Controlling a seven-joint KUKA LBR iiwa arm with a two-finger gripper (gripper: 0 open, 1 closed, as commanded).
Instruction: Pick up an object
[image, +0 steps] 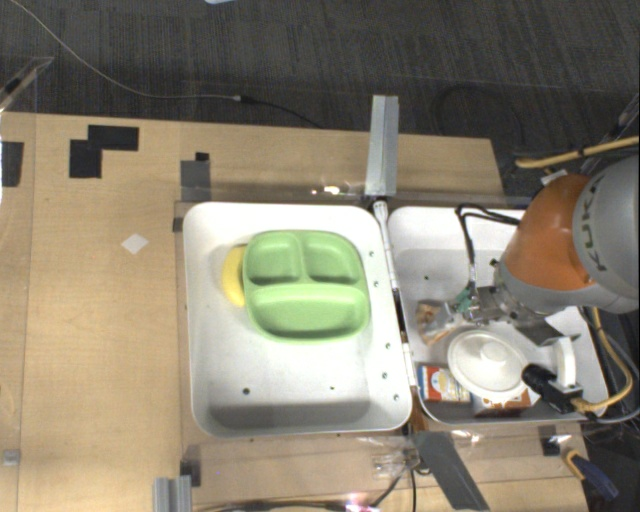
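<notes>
My gripper (478, 308) reaches down into the right bin (430, 240), below the grey wrist and its orange band. It hangs over the bin's middle, right above a white round bowl-like object (487, 362). A small crumpled packet (430, 317) lies just left of the gripper. At the bin's front edge, a red and blue box (443, 384) and a brown item (505, 402) lie partly under the white object. The arm hides whatever is directly beneath it.
The left bin (290, 400) holds a green divided plate (303, 284) with a yellow object (233, 275) sticking out from under its left side. A metal post (382, 145) stands behind the wall between the bins. Cables run at the right of the arm.
</notes>
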